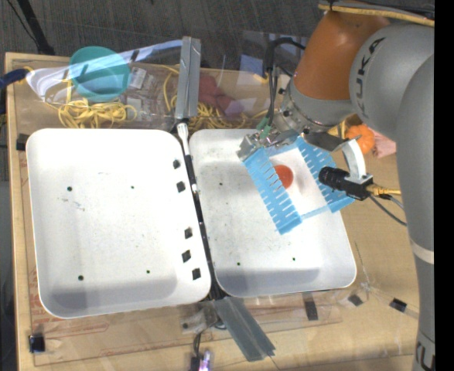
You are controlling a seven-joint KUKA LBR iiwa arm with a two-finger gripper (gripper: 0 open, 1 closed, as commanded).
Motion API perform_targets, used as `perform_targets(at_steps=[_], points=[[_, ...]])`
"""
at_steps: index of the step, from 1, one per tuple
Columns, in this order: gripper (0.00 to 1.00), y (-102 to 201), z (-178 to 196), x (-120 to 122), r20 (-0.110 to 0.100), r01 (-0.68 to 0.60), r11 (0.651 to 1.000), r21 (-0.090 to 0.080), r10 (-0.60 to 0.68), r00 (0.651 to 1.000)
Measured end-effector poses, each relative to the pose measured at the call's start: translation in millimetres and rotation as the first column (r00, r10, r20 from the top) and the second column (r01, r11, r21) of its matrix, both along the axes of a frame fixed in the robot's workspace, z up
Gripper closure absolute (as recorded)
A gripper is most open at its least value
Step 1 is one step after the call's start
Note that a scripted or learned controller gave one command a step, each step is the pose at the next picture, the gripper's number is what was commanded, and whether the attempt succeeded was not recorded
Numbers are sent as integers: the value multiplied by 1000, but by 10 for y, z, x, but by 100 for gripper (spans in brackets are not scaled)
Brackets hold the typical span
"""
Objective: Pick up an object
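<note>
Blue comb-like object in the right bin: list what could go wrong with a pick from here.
1. The blue comb-like object lies tilted across a small red-orange object; a grasp may catch both or neither.
2. It sits near the right bin's far wall, close under the arm's wrist, so the approach looks cramped.
3. The end effector is at the object's upper tip; a grip there may let it swing or slip.

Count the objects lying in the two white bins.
2, both in the right bin: a blue comb-like rack and an orange-red item seen through it. The arm overhangs that bin's far right corner, so more may be hidden.
</note>
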State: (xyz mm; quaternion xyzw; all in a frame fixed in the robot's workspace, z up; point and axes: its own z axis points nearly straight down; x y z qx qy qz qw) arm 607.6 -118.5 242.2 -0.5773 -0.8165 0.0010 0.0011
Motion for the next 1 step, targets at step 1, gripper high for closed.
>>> perform_targets(at_steps=[1], points=[[100, 144, -60, 492, 1, -224, 975, 1, 224, 975]])
